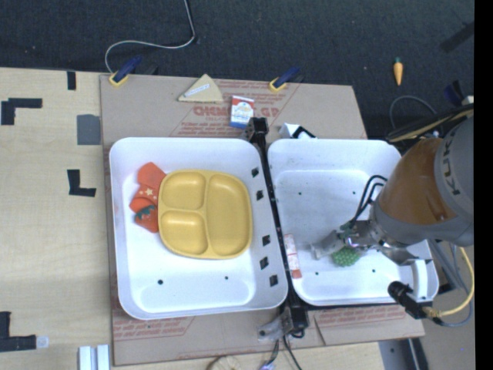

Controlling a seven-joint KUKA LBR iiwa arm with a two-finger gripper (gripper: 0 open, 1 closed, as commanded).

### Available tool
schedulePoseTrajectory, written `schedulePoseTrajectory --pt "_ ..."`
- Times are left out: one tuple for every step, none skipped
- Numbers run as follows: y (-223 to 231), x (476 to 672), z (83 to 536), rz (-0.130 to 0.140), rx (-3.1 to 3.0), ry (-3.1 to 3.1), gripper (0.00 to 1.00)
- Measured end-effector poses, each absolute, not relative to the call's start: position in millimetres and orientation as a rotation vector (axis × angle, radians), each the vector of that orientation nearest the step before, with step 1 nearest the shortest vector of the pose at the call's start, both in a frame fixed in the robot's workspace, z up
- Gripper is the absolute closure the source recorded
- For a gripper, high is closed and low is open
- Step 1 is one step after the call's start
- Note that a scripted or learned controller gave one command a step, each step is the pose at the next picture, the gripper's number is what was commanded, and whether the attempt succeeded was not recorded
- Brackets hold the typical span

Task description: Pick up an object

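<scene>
Right bin point(323, 168) | your gripper point(344, 247) sits low over a green object point(346, 257) | finger state: you cannot tell | left bin point(192, 299): yellow tray point(206, 213)

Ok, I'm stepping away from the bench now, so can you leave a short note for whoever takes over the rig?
Gripper: low in the right bin, right beside the green object; whether it grips anything can't be told.
Left bin: yellow divided plate, orange toys by its left edge.
Done: nothing visibly lifted.
Left: grasp an object and raise it.
</scene>
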State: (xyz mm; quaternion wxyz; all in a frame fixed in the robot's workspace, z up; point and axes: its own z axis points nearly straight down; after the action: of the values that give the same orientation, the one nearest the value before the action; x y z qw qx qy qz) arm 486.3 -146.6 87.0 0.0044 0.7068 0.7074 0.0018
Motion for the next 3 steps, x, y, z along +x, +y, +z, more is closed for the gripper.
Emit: schedulePoseTrajectory --pt "-147 486.8 97 0.006 2.214 2.214 1.0" --pt "-137 519.3 88 0.007 2.215 2.216 1.0" --pt "-135 518.6 87 0.007 2.217 2.222 0.0"
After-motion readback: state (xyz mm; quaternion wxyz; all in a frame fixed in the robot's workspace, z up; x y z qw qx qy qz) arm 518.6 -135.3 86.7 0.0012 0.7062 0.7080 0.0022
